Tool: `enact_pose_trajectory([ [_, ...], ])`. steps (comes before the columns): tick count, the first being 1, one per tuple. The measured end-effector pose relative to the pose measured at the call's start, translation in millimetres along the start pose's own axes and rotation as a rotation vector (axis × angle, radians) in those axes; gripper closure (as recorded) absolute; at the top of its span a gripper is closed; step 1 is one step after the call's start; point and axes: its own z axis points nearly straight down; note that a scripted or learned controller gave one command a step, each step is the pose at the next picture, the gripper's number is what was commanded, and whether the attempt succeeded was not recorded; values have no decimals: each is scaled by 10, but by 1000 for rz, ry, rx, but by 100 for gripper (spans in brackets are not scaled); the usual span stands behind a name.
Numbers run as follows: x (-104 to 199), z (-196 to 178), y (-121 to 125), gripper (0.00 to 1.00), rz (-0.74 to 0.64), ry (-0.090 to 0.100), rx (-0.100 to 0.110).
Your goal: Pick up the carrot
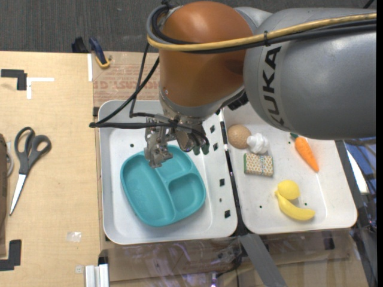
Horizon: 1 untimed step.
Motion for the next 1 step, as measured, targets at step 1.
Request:
enact_pose_trajectory([
  [1, 210, 494, 48, 100, 196, 1, 1],
])
